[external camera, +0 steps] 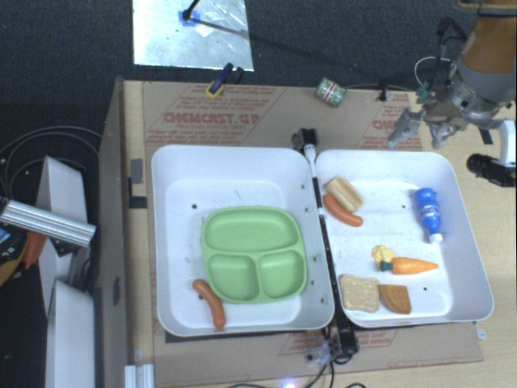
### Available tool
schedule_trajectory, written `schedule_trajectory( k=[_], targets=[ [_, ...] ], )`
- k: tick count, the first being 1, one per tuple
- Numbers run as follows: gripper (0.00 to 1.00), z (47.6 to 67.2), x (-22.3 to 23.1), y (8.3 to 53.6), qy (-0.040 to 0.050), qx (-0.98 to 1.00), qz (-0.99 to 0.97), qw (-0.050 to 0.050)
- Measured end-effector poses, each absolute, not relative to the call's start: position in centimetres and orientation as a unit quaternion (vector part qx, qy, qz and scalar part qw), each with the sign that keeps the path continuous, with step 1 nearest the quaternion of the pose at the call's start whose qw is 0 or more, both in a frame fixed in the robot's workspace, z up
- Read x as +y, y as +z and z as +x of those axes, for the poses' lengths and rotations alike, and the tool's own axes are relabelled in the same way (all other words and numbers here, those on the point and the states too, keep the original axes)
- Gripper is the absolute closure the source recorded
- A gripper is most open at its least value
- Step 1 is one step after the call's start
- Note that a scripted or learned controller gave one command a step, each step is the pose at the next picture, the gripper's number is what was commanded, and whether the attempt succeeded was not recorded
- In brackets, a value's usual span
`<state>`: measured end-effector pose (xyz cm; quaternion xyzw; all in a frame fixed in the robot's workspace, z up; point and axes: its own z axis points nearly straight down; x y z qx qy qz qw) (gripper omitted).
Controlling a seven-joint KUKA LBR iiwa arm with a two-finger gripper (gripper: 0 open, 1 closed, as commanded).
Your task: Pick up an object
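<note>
1. You get even, fairly bright light across both white bins (242, 162); their floors read clean with no blown-out patches.
2. You will notice glare on the metal sheet (192, 21) at upper left, which shines pale and streaky.
3. Shadows are soft and short; a faint one rims the green tray (254, 253).
4. The dark floor (56, 55) at left swallows detail.
5. Your picture is slightly soft and grainy overall; the arm (485, 47) at upper right looks blurred.

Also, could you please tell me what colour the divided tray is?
Light green: the divided tray, seen in the camera view.
</note>
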<state>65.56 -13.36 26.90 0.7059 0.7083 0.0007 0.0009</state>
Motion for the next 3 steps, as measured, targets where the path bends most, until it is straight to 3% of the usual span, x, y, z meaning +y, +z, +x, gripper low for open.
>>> schedule_trajectory(
  k=[1, 2, 3],
  targets=[
    [0.00, 62.9, -20.7, 16.4, -0.0004, 0.708, 0.707, 0.001],
    [0.00, 64.9, -20.6, 8.4, 0.0003, 0.709, 0.706, 0.001],
    [0.00, 60.2, -14.5, 19.8, 0.0017, 0.708, 0.706, 0.002]
  ],
)
